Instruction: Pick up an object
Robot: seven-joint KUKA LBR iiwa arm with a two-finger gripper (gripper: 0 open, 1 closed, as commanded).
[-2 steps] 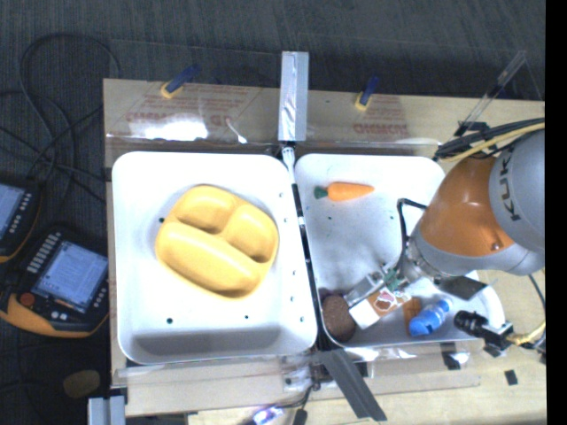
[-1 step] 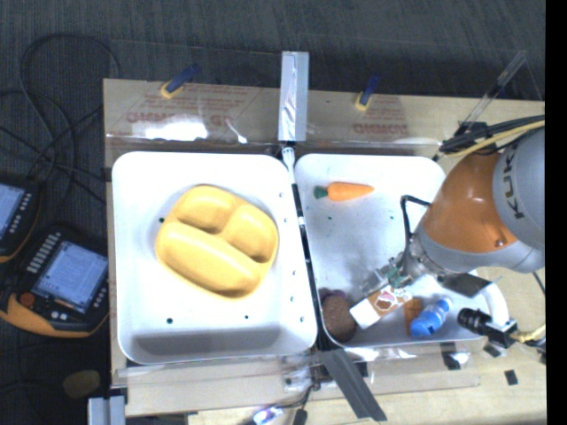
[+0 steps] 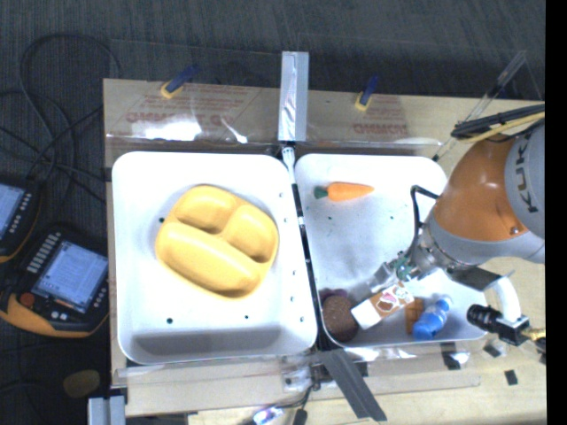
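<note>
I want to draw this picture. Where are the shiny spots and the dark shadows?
Camera view: glare whitens the clear plastic sheet behind the bins; a soft grey shadow lies along the left bin's near wall; the yellow bread-shaped toy shines softly on top; small items near the tool look blurry.

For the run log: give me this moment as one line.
arm: over right bin | gripper: low, near small bottle | grasp: unconfirmed | carrot: far edge | yellow bread: left bin
</note>
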